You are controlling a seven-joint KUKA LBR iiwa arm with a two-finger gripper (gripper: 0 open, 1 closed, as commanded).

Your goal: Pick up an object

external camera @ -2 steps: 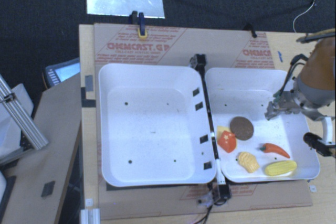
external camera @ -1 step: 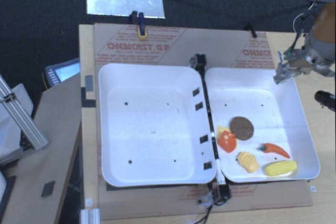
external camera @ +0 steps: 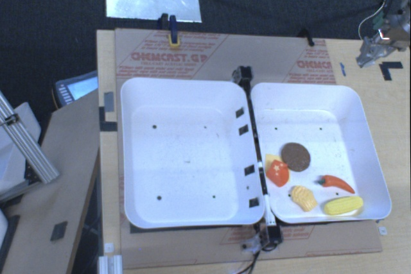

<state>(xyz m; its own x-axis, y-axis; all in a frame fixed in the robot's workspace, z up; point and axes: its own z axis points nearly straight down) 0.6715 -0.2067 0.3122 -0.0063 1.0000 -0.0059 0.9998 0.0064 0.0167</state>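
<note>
Waiting: the gripper (external camera: 376, 51) hangs at the far right edge of the table (external camera: 212, 48), well apart from both bins and above neither of them.
Finger state: cannot be told; the tool shows as a small grey blur at this slant.
Right bin (external camera: 369, 138): five toy foods lie clustered toward its near side, the far half bare.
Brown disc (external camera: 296, 156): round and flat, like a toy burger patty or cookie, farthest from the near wall, touching the orange piece.
Orange-red piece (external camera: 277, 172): a toy vegetable with a pale yellow part at its top, just beside the wall shared with the left bin.
Yellow lump (external camera: 304, 197): small and bumpy, near the bin's front wall; exact kind too small to tell.
Red chilli (external camera: 336, 183): slim, tapered, lying flat, just above the corn.
Corn cob (external camera: 343, 205): yellow, on its side close to the front right corner.
Left bin (external camera: 128, 157): white, shallow, alongside the right one.
Handling, as a judgement: all five look like light, stiff, smooth plastic, prone to skidding under a closing pinch.
Best hold, as a judgement: the corn cob across its short width at mid-length; the disc sits too flat, and the chilli is thin enough to slip.
Risk: the corner walls crowd the corn, so one finger may strike the rim.
</note>
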